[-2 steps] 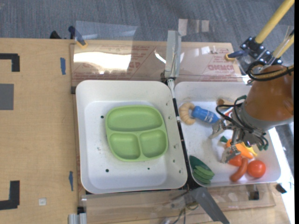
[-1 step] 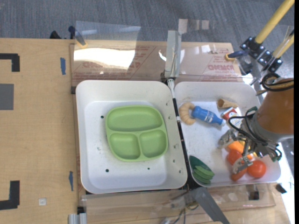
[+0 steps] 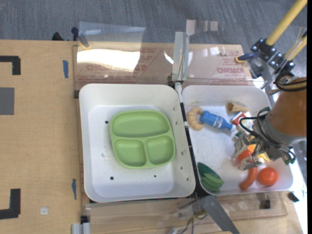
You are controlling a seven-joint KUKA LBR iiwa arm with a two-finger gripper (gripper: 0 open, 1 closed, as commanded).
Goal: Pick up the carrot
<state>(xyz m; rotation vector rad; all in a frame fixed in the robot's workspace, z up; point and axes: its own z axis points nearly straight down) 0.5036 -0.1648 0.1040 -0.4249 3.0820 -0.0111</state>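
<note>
Gripper (image 3: 247,152) sits low in the right bin (image 3: 214,139), at that bin's right side, under the orange wrist band (image 3: 291,112); can't tell if it's open or closed, or whether it grips anything. Carrot (image 3: 242,156), small orange piece, lies right at the gripper tip, partly hidden by it. Just below the carrot: red sausage (image 3: 248,178), slanted, and a tomato (image 3: 267,176) beside it toward the bin's right rim. Blue bottle (image 3: 216,120) lies up-left of the carrot, next to a tan pretzel (image 3: 195,118) by the bin's left wall. Tan wedge (image 3: 237,107) near the back wall. Green pickle slices (image 3: 210,176) in the front-left corner. Left of this bin, the other white bin (image 3: 92,145) carries a green divided plate (image 3: 142,138).
</note>
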